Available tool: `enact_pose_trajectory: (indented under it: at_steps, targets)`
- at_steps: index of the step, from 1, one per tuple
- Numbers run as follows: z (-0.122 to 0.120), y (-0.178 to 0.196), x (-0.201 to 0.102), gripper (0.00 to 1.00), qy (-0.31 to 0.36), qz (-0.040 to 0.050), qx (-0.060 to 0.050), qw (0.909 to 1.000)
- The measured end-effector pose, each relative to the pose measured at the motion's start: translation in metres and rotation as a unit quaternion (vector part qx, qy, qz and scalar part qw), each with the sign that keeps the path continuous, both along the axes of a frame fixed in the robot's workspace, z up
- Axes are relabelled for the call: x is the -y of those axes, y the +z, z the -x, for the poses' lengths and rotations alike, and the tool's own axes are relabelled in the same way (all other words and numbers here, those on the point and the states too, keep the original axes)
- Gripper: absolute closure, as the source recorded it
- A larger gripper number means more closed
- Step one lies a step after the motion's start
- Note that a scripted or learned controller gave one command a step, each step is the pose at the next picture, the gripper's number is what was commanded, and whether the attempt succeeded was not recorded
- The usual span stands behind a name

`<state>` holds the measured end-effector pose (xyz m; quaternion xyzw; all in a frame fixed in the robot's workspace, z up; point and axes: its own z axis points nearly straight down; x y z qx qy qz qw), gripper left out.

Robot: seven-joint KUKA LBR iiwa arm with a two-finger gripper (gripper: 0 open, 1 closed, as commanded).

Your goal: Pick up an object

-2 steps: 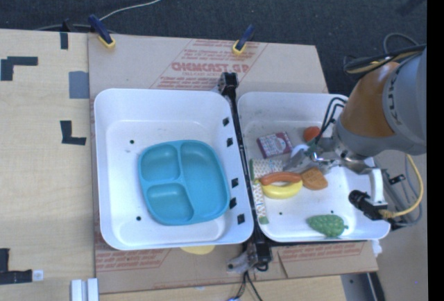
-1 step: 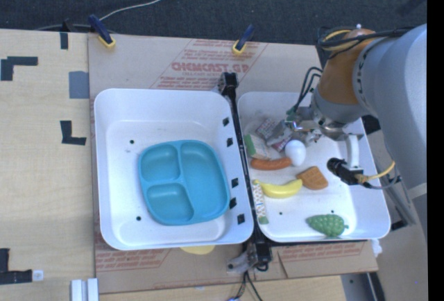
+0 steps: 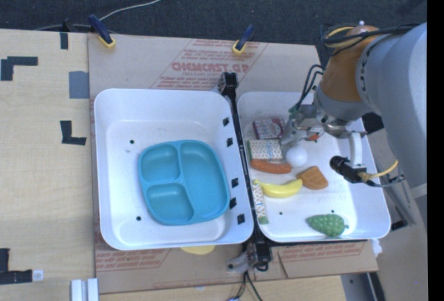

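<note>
arm over right bin [image 3: 374,220]; pincer [image 3: 300,132] low above white ball [image 3: 297,156], just beside snack packs [image 3: 266,140]. pincer state: cannot tell. step judged: descent toward grasp. next move calls for centring on ball, clear of carrot [image 3: 270,167], banana [image 3: 281,188].

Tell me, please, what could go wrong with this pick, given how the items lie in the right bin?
The gripper sits low over a tight cluster: the white ball, orange carrot and patterned box nearly touch, so the fingers might nudge neighbours or catch two. The round ball might also roll away toward the banana.
</note>
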<state>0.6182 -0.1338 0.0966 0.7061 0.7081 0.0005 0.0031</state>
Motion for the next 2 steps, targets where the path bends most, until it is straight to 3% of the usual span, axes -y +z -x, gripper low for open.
enact_pose_trajectory:
  at_steps: [1,2]
  targets:
    - [0.0,0.0,0.0,0.0,0.0,0.0002,0.0,1.0]
    - [-0.048,-0.012,-0.023,0.0,0.0,0.0006,-0.009,1.0]
